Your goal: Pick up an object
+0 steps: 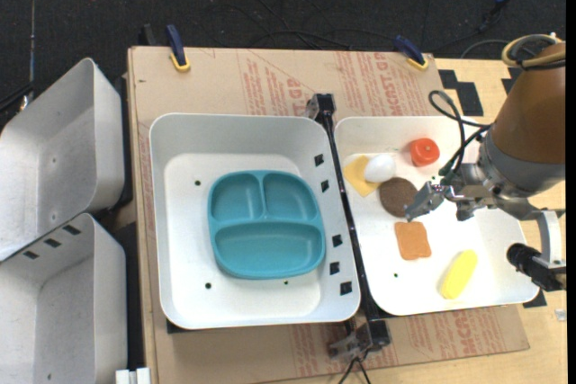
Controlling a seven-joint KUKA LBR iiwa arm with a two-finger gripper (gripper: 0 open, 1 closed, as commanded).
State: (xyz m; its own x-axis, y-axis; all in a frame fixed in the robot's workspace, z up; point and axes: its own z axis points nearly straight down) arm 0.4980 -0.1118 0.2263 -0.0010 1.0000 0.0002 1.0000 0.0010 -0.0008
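1. Your arm [531, 126] comes in from the right, grey with the orange band bulking large over the right bin [490, 288], a shallow white tray with rounded corners and smooth walls.
2. The gripper [423, 202] sits low over the middle of that bin, its fingers [416, 208] pointing left toward the food pieces. You can't tell from here whether they're parted or closed; they're small and dark against the clutter, and nothing shows between them.
3. Right at the tips you've got a brown round piece [396, 195], matte and disc-like, touching or just beside the fingers.
4. Just below it lies a flat orange-tan square [413, 240], like a slice of toast, with soft corners.
5. Up and left, a pale yellow flat wedge [359, 175] rests on the bin floor, with a glossy white egg-shaped piece [380, 166] lying on its upper edge.
6. A small red-orange rounded piece [424, 151] stands near the top of the bin, apart from the rest.
7. Down toward the lower right, a smooth yellow oblong [458, 274] lies tilted, well apart from the gripper.
8. In the left bin [180, 283] you have a teal divided plate [266, 224], smooth plastic, rounded rectangle, three compartments, lying flat in the middle.
9. Both bins rest on a brown cardboard-covered tabletop [252, 76], clipped at the back edge.
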